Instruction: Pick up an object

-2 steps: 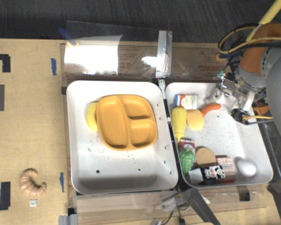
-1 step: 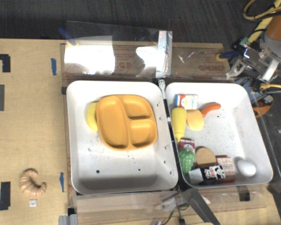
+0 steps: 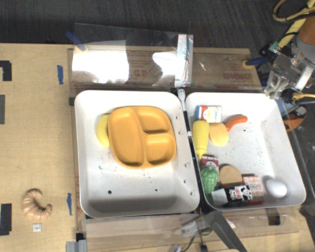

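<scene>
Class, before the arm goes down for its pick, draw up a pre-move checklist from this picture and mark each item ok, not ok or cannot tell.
1. Gripper above the bench: ok, at the right bin's far corner.
2. Gripper free of load: ok, nothing between its fingers.
3. Objects available: ok, the carrot lies apart; others crowd the left wall.
4. Gripper over a target: not ok.
5. Yellow tray graspable: cannot tell.

Dark grey carpet (image 3: 147,7) is lying behind the tan wooden surface (image 3: 26,140), where glare is glinting off clear plastic sheeting (image 3: 126,62).
</scene>
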Robot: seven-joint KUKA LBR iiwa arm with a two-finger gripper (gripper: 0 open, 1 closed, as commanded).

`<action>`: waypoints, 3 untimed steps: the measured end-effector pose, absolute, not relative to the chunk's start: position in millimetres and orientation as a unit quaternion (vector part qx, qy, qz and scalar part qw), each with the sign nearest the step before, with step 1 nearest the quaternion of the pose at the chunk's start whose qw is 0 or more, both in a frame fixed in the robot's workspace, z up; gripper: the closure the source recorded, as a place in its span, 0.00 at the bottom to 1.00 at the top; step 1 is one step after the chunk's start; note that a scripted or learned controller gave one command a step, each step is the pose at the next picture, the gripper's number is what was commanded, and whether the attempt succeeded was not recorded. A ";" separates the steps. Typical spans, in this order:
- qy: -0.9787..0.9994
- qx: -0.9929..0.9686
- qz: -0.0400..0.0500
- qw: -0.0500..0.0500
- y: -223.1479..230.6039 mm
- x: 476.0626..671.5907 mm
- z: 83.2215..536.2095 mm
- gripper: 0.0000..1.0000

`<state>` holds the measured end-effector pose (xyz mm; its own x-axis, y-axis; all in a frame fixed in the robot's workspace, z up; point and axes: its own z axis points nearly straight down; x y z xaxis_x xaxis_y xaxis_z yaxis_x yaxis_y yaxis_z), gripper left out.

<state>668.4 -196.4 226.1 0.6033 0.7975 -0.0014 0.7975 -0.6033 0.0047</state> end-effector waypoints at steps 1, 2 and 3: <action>0.446 0.895 0.000 0.002 -195.7 668.4 225.3 0.00; 0.465 0.885 -0.001 -0.002 -162.0 642.6 198.6 0.00; 0.385 0.923 -0.002 -0.004 -212.0 550.3 138.9 0.00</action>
<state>550.3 -212.0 138.9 0.7028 0.7114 -0.0004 0.7113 -0.7028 -0.0092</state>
